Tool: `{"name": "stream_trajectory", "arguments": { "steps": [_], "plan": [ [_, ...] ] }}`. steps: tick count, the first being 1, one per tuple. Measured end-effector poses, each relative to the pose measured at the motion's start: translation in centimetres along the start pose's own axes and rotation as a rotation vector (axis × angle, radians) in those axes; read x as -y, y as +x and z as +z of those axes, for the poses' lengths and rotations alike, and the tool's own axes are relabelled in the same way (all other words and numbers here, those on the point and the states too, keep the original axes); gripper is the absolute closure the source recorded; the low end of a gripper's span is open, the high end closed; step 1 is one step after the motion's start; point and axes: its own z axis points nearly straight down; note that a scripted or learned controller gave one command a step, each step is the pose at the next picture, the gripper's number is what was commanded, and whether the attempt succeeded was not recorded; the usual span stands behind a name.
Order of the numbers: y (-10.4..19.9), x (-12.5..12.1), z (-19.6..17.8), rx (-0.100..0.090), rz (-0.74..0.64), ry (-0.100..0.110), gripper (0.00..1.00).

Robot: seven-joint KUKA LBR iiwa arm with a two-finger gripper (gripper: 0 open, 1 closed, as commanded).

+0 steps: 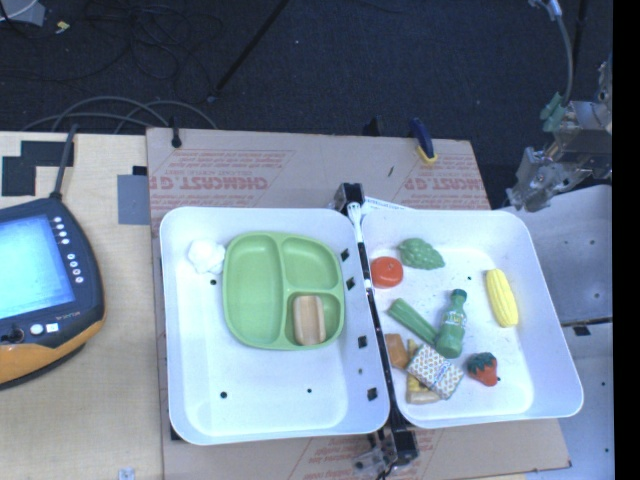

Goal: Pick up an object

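Two white bins are shown side by side. The gripper [545, 173] is seen beyond the right bin [535, 233], above its far right corner; its opening cannot be told. One corn cob [501, 297] lies by the right rim, open floor around it. One green plate [262, 288] occupies the left bin [190, 388].

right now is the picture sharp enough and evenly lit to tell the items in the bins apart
Camera view: soft focus, but the corn, strawberry and green bottle stay distinct; lighting is even, with weak shadows; the white bins are bright yet not blown out; the top background is dark; the hand at right looks blurry.
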Motion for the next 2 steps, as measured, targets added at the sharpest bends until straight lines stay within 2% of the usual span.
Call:
{"name": "stream_trajectory", "arguments": {
  "steps": [1,2],
  "plan": [
    [7.3,4.6,4.4,-0.003,0.0,0.005,1.0],
    [12.7,4.4,0.2,-0.002,0.001,-0.005,1.0]
  ]
}}
